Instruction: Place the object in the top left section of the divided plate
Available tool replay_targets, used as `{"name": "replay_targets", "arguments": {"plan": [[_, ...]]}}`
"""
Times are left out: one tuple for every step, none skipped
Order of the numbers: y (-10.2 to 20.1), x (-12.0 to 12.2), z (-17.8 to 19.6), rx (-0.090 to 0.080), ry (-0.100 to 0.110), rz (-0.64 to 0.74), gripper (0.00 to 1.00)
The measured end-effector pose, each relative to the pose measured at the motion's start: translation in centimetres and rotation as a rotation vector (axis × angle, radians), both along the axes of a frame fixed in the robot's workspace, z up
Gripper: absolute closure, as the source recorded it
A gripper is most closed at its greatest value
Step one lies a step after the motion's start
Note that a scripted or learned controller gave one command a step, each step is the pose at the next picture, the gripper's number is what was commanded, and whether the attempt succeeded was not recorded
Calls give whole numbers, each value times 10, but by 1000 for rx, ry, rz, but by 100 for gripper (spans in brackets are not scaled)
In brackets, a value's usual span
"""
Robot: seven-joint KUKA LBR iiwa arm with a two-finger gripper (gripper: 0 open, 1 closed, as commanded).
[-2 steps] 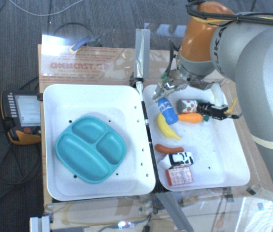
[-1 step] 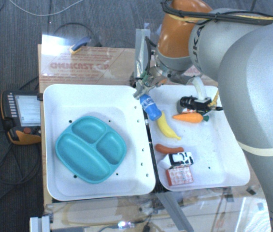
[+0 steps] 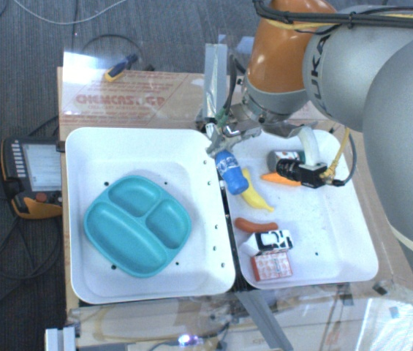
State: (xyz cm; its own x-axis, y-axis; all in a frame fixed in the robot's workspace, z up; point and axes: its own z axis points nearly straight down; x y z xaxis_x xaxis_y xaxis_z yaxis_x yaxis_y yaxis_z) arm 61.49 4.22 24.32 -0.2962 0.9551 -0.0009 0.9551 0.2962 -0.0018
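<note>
A teal divided plate [image 3: 138, 225] lies in the left bin [image 3: 89, 152]; its top left section [image 3: 137, 194] holds nothing. My gripper [image 3: 221, 136] hangs over the rim between the two bins, near their far end. A blue bottle [image 3: 229, 171] with a white label hangs tilted just below it, its upper end between the fingers, its body over the rim at the right bin's left edge.
The right bin [image 3: 338, 225] holds a yellow banana [image 3: 255, 197], an orange carrot [image 3: 279, 179], a red sausage [image 3: 256, 225], a black and white toy car [image 3: 273, 240] and a pink box [image 3: 272, 267]. A cardboard sheet [image 3: 129, 101] lies behind the left bin.
</note>
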Motion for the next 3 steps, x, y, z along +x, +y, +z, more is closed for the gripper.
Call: {"name": "replay_targets", "arguments": {"plan": [[63, 38, -96, 0, 1, 97, 100], [120, 24, -96, 0, 0, 169, 100], [120, 24, -96, 0, 0, 169, 0]]}}
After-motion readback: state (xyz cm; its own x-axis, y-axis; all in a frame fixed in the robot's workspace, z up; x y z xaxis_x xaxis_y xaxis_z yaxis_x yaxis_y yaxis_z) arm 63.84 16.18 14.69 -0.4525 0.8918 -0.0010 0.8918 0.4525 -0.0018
